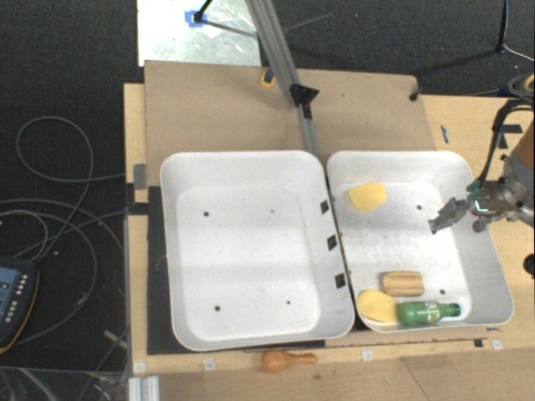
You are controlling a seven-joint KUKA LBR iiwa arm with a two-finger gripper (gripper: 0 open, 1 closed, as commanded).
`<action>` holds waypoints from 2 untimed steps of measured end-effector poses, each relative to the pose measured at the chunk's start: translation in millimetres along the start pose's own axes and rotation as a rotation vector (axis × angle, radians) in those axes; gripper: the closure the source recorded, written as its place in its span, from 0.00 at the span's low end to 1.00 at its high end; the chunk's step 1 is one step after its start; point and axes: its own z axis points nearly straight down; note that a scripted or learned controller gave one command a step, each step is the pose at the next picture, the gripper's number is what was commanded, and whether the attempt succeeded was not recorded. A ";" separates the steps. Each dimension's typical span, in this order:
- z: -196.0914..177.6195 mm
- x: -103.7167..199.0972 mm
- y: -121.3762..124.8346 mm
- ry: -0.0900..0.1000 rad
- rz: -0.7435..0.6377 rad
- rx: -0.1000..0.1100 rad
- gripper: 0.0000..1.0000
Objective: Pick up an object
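In the right bin (418, 170), four objects lie on the white floor. A pale yellow rounded piece (367, 196) sits alone near the far edge, well apart from the rest. Along the near wall, three are crowded together: a tan wooden block (402, 283), a second yellow rounded piece (377, 306), and a green bottle (425, 312) lying on its side, touching or nearly touching the yellow one.

The gripper (447, 216) hangs over the right part of this bin, between the far yellow piece and the near cluster. Nothing is seen between its fingers. Whether they stand open or closed cannot be told at this size.

Judgement on handling: the lone yellow piece looks light and possibly soft or smooth-skinned; its rounded form may roll or squirt out, so a grip across its widest middle seems best. It has free floor on all sides. The bottle looks like smooth plastic and slippery; take across the body, not the neck. The block appears stiff with flat sides, the easiest grip, but the neighbours and the bin wall leave little finger room.

The left bin (184, 174) adjoins. An orange-brown object (287, 359) lies on the bench outside the bins.
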 end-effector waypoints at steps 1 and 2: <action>-2.0 0.0 0.9 -0.001 0.001 -0.004 0.00; 49.3 -5.0 -8.3 0.000 0.005 0.001 0.00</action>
